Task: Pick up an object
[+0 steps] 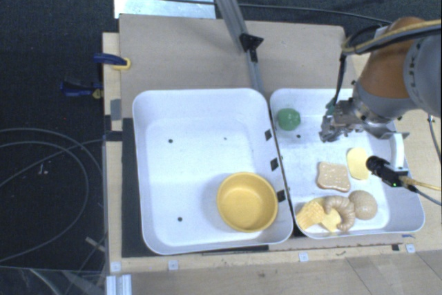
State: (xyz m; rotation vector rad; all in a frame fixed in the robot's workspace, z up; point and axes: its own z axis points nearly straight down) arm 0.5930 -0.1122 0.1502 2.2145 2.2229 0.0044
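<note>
Yellow bowl (247, 201): lay in left bin (173, 114), near front edge. Right bin (304, 162): green ball (288, 119) at rear; toast slice (333, 177), croissant (343, 211), cheese wedge (312, 215) at front. Gripper (336, 128): hovered beside the ball, state indiscernible.

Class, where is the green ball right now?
In the camera view, the green ball lies in the right bin, at its far left corner, left of the gripper.
</note>
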